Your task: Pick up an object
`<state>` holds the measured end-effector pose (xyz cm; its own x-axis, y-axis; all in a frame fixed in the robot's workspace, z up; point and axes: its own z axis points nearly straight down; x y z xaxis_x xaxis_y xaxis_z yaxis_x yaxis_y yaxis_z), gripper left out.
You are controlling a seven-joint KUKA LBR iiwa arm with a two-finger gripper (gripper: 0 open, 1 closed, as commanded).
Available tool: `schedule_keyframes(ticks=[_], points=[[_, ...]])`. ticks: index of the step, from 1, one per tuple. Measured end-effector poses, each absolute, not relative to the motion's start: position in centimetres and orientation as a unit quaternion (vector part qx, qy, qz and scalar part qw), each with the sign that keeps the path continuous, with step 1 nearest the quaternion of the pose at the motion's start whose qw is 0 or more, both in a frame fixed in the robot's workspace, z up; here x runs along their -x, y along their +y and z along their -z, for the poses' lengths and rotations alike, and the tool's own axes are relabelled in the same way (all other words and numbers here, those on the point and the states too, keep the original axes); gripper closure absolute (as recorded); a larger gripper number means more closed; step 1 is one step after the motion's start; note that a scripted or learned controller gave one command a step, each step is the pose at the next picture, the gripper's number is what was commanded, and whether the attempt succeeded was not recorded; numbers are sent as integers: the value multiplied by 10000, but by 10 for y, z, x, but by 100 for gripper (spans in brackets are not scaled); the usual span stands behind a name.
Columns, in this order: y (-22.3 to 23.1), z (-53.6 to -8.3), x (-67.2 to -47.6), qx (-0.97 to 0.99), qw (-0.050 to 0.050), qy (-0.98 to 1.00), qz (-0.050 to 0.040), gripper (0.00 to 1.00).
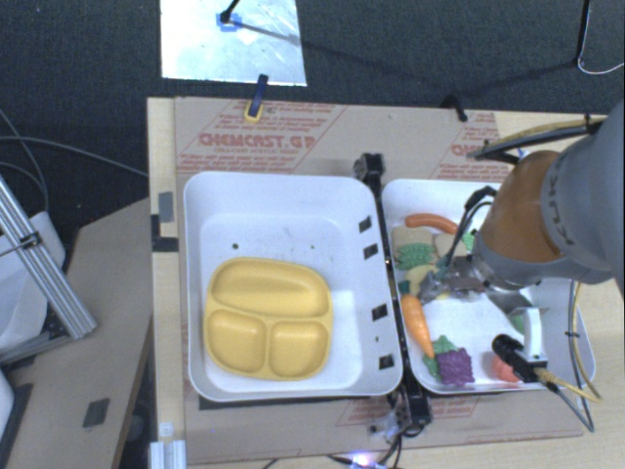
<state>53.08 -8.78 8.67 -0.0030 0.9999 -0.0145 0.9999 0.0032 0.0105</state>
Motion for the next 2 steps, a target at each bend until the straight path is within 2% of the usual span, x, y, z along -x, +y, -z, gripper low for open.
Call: schedule_keyframes(ticks=[1, 2], points=[[-105, -84, -484, -7082, -4, 7060, 10, 0], [-33, -148, -491, -7003, -115, 7137, -102, 0]])
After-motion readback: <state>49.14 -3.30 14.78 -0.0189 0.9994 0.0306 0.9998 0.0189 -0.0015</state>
